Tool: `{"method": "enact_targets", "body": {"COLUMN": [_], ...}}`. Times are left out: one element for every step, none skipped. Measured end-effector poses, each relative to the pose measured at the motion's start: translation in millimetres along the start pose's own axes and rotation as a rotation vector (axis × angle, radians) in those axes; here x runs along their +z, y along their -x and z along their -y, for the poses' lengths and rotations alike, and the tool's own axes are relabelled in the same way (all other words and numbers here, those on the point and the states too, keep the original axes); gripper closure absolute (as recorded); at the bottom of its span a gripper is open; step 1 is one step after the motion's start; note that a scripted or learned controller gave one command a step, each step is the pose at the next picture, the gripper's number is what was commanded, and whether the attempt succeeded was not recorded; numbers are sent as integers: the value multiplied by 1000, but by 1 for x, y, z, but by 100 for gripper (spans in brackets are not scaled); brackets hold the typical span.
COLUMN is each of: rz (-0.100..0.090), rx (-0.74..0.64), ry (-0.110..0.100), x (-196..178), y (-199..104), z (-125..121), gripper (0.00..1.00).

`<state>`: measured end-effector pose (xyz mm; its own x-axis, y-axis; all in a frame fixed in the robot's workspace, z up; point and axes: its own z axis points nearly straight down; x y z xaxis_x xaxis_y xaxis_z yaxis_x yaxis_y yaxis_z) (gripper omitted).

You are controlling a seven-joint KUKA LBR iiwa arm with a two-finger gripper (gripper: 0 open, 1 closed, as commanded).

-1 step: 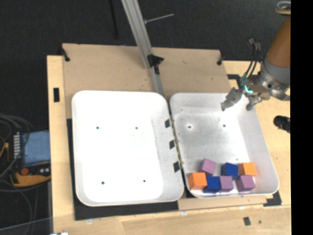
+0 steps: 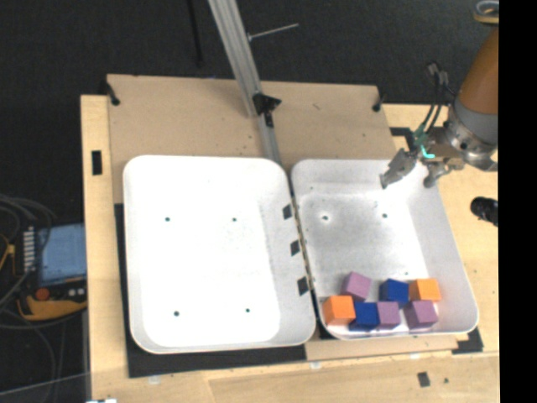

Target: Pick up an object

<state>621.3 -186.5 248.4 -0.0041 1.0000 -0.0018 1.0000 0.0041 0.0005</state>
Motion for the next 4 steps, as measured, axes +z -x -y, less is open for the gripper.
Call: {"method": "enact_targets", "body": {"rz": [0, 0, 2, 1], "rx": [4, 4, 7, 10], "ry": [-5, -4, 1, 6], "x": [62, 106, 152, 139], "y": [0, -4, -3, -2], "z": [-2, 2, 1, 0], "gripper": [0, 0, 0, 100]}}
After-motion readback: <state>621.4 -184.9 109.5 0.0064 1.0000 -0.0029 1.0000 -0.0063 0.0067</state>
